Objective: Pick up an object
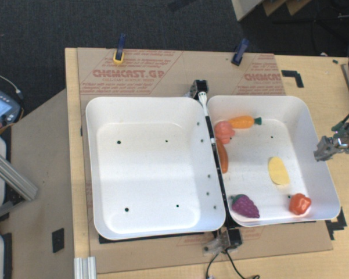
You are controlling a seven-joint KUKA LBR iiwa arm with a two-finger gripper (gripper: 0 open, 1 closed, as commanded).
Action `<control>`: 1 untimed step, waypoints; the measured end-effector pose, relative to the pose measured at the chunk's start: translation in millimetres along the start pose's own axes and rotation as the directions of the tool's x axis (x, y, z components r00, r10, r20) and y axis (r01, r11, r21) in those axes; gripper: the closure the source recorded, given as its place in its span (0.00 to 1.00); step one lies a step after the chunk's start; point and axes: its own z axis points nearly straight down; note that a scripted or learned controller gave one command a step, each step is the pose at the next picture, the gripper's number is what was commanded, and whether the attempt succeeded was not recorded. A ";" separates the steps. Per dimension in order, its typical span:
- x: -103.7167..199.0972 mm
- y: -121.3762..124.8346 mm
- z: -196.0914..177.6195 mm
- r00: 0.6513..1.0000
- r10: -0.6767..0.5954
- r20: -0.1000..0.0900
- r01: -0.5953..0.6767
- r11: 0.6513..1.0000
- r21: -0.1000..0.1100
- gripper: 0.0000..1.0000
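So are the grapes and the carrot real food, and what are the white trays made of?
Probably not real. The purple grapes and the orange carrot look like moulded plastic toys: flat, even colour and smooth rounded shapes. The right tray and the left tray look like thin, glossy white plastic, with rounded formed edges and soft reflections. From this far away, I can't be sure.

The claw (331, 146) is showing only partly at the right edge, too small and blurred to read; the arm behind it is being cut off.
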 end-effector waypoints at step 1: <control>14.7 -5.0 173.3 1.000 0.001 -0.009 -0.001 1.000 0.019 1.00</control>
